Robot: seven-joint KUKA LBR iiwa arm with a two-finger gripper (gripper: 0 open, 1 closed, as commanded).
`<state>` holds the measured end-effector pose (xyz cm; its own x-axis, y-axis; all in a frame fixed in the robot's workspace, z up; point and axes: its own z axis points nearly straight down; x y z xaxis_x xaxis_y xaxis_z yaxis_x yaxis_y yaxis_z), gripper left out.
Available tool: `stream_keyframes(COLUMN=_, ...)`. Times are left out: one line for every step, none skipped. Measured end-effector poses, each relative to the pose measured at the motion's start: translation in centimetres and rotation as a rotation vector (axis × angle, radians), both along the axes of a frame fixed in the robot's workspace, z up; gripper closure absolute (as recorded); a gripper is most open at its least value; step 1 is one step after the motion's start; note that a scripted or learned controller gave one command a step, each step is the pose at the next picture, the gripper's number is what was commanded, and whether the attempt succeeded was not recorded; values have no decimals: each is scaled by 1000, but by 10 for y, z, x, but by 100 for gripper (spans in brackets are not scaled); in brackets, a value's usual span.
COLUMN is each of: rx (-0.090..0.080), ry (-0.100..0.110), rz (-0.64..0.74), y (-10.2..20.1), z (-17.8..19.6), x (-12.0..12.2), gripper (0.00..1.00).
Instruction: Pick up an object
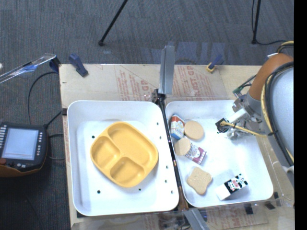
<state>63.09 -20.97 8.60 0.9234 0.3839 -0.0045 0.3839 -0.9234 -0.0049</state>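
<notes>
Reaching in from the right, cut off at the frame edge: grey arm (284,110), smooth-cased, with an orange band. On a cardboard-topped bench (115,80), side by side: left bin (79,176), glossy white, holding a yellow three-compartment plate (124,154) of hard plastic with rounded corners. Right bin (242,159), same make, scattered with small things. Off the bench to the left, a handheld control pendant (21,147) with a pale screen.

Over the right bin's upper right part: gripper (236,132), well apart from everything lying there, with a clear stretch of bin floor between. Cannot tell how far open, or whether holding anything (too small and cluttered).

Toward the left wall and front:
- toast-shaped tan slice (199,180)
- upper round tan disc (194,130)
- lower round tan disc (182,146), overlapping a pink-and-white packet (197,154)
- red-and-blue carton (177,126) against the left wall, print unreadable
- black-and-white carton (233,185), on its side near the front right corner
</notes>
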Motion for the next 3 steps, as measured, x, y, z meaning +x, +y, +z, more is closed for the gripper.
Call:
stream_keyframes(rx=-1, ry=0, rz=-192, y=-3, z=0, x=-42, gripper=100)
stream_keyframes(rx=2, ry=5, rz=-188, y=-2, z=9, x=-43, gripper=100)
stream_keyframes(rx=3, ry=10, rz=-184, y=-2, z=17, x=-44, gripper=100)
